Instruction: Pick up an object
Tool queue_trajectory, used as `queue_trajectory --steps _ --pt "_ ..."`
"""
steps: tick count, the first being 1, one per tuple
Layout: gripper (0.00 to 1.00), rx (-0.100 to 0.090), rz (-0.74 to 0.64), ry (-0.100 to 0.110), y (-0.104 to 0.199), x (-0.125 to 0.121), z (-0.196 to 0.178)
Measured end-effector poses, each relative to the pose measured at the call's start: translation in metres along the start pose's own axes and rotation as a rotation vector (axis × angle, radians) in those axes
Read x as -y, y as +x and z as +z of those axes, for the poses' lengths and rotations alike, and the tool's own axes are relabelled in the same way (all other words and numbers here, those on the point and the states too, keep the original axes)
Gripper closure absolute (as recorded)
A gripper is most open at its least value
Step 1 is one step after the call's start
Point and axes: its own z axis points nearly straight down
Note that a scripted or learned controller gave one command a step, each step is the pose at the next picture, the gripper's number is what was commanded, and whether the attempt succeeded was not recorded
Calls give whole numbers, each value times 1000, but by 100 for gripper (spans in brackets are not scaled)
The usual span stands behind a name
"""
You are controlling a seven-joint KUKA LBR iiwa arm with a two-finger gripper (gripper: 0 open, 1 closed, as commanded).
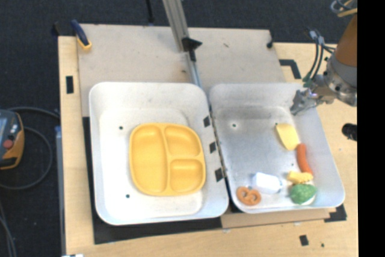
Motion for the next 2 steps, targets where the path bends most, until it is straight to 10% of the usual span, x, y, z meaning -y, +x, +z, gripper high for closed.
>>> queue_trajectory --steps 2 --pt "100 -2 -5 -1 84 31 -17"
